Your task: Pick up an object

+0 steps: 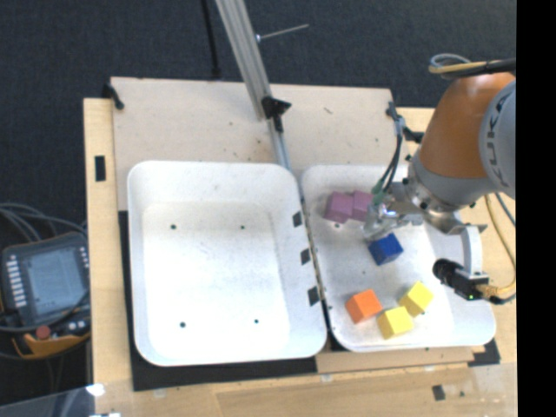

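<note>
The right bin [452, 324] holds a mauve block [346, 206] near its upper left, a blue cube [386, 249] in the middle, an orange cube [364, 305] lower down, and two yellow cubes [418, 298] [395, 321] at the lower right. My gripper [380, 220] hangs low over the bin between the mauve block and the blue cube, just right of the mauve block and just above the blue cube. The wrist and its orange band [465, 142] cover the bin's upper right part.
The left bin [148, 233] lies beside the right one, with a narrow divider between them. A slanted metal pole [248, 55] rises from behind the bins. A teach pendant [48, 281] rests off the bench at the far left.
</note>
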